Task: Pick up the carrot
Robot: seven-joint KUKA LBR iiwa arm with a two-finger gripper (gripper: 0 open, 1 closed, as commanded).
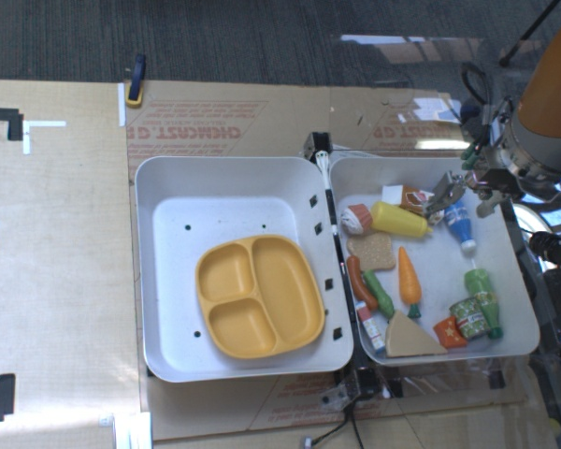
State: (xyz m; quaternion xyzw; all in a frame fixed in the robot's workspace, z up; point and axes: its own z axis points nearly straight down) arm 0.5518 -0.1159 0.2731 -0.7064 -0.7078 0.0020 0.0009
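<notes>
The carrot (409, 277) is orange with a small green top and lies lengthwise in the middle of the right bin (519, 279), with bare floor around it. My gripper (466, 198) hangs over the far right part of that bin, above and to the right of the carrot and well apart from it. Its fingers (444, 195) look spread open with nothing between them. A small blue bottle (460, 227) lies just below the gripper.
Around the carrot lie a yellow bottle (399, 220), a bread slice (372, 251), a red sausage (358, 283), a green vegetable (380, 294) and a cheese wedge (411, 337). Green and red packs (472, 314) sit at the right. The left bin holds a yellow divided plate (260, 295).
</notes>
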